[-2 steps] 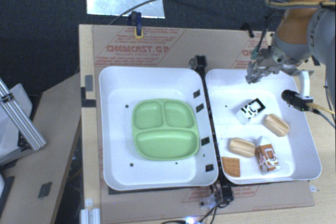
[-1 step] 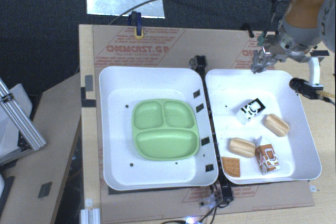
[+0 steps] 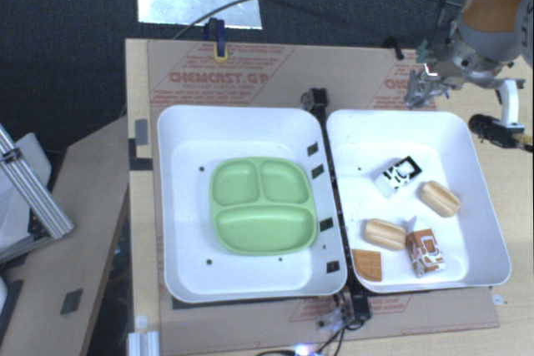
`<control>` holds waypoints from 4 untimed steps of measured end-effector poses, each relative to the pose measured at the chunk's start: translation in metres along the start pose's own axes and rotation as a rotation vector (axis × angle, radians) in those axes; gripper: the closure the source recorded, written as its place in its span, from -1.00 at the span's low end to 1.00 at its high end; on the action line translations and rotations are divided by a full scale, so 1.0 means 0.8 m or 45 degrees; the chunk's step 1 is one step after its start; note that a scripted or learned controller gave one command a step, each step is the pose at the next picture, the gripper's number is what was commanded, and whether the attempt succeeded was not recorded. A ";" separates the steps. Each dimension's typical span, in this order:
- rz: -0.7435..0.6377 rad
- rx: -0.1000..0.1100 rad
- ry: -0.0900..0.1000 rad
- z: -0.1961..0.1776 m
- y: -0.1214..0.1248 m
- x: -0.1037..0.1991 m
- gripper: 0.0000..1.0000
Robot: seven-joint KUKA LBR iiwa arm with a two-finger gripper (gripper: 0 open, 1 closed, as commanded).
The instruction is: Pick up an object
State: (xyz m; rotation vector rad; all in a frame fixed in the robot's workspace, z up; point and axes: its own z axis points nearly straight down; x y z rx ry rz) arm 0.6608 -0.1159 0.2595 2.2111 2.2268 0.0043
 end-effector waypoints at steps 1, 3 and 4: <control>-0.002 0.007 0.003 0.019 -0.034 0.063 1.00; -0.002 0.008 0.003 0.045 -0.087 0.167 1.00; -0.002 0.007 0.003 0.048 -0.126 0.234 1.00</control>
